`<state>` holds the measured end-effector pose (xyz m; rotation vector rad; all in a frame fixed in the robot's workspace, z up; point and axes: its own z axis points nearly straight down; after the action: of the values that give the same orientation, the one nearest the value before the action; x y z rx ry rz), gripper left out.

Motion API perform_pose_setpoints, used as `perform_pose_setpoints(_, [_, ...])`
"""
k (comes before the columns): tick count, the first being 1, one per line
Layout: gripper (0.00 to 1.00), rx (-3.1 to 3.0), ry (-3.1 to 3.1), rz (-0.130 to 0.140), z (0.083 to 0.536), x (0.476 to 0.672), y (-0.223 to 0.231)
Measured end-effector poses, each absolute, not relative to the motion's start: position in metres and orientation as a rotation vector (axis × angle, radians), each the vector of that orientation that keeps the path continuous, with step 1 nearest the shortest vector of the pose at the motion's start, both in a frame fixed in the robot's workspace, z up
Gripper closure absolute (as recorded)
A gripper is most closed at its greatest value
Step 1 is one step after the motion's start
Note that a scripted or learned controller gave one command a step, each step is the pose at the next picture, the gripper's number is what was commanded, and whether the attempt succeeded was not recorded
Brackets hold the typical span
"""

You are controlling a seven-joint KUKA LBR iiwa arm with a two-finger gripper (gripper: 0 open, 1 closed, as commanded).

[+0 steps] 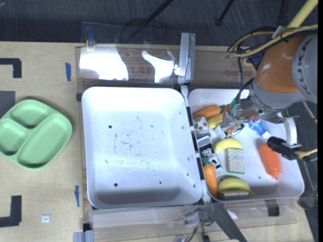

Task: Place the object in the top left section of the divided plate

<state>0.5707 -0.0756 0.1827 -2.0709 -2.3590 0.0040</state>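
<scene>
Green plate: my divided plate (34, 133) sits way over at the left edge of the worktop (40, 59), well apart from both bins. Three sections, and its top left one has nothing in it.
Left bin: big white bin (139, 145), just bare plastic with some faint scuffs on the floor.
Right bin: smaller white bin (290, 183), touching the left one along its left wall, and that's where all the stuff is.
My arm: grey with the orange band (276, 67), coming in from the right and hanging over the top right corner of the right bin.
My claw: gripper (236, 119) is down in the upper middle of the right bin, in among the toys. Honestly can't tell if it's apart or together, it's a tangle of metal and coloured bits from this angle, and I can't tell whether anything sits in it.
Near the claw: orange carrot (208, 111) just left of it by the bin's top left corner, a yellow piece (216, 120) right under that, and a blue-and-white thing (258, 128) just to the right.
Middle of bin: yellow banana (228, 144) with a pale sponge-looking block (235, 160) touching it below.
Right side: another orange-red piece (271, 161) lying lengthwise, near the right wall.
Bottom edge: second banana (233, 184) near the bottom wall, plus an orange carrot-ish piece (210, 178) against the left wall.
Left wall: a couple of small dark printed boxes (204, 145) lined up along it.
</scene>
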Motion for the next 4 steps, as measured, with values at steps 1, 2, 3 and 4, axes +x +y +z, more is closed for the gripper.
perform_pose_setpoints(1, [1.0, -2.105, -2.331, 0.003, 0.283, 0.598, -0.096])
perform_pose_setpoints(2, [1.0, -2.451, -1.966, 0.004, 0.347, 0.576, -0.059])
perform_pose_setpoints(3, [1.0, -2.951, -1.071, 0.012, 0.353, 0.528, -0.064])
perform_pose_setpoints(4, [1.0, -3.094, -0.547, 0.007, 0.433, 0.608, -0.064])
